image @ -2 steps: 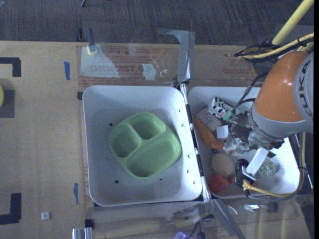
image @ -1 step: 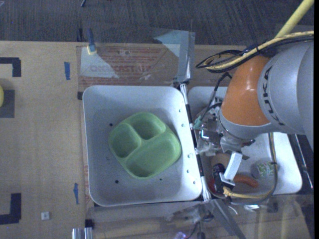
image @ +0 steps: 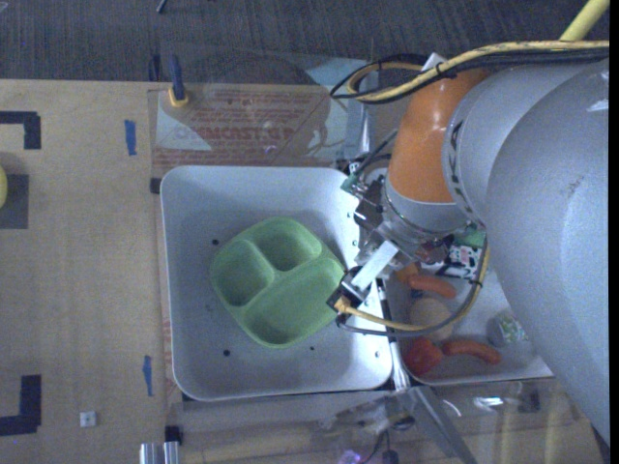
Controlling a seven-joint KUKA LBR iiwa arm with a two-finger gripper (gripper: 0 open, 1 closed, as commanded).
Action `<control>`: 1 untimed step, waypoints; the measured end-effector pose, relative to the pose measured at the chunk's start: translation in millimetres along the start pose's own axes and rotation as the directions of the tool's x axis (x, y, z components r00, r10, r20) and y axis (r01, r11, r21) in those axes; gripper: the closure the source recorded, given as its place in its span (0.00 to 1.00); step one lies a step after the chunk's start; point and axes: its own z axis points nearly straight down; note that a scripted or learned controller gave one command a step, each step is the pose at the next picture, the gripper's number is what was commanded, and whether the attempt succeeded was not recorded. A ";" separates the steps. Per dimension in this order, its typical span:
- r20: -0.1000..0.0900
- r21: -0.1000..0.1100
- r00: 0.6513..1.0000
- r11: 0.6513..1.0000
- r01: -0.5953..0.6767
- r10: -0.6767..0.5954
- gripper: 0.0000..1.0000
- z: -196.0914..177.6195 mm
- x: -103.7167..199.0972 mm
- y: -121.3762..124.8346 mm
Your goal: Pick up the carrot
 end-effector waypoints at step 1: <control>0.002 0.002 1.000 1.000 0.004 -0.004 1.00 -9.4 0.9 -0.6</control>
